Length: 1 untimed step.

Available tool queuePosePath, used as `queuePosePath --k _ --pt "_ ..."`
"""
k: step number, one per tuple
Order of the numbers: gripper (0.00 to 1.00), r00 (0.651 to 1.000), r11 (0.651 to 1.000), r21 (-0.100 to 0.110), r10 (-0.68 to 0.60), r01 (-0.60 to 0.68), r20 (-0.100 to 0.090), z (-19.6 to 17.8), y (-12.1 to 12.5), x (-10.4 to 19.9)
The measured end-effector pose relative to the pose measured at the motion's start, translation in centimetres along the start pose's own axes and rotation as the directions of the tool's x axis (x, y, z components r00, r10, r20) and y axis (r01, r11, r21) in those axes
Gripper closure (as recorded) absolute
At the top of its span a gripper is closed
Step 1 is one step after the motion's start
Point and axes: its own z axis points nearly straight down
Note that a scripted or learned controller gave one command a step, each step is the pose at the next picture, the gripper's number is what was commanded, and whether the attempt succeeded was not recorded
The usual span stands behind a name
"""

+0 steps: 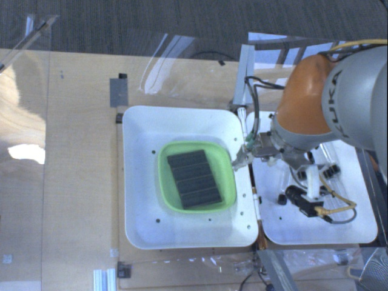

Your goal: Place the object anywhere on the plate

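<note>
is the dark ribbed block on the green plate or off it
On it. The dark ribbed block lies flat inside the green plate, all of its edges within the plate's rim.

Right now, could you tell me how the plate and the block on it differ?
The plate is light green; the block is dark grey. The plate is a smooth rounded square, the block a ribbed rectangle. The plate is larger than the block. Both lie in the left bin.
</note>
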Motion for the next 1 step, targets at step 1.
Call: queuePosePath --k 1 --pt "0.0 0.998 0.998 0.0 0.057 -0.057 0.0 -1.95 0.44 2.64"
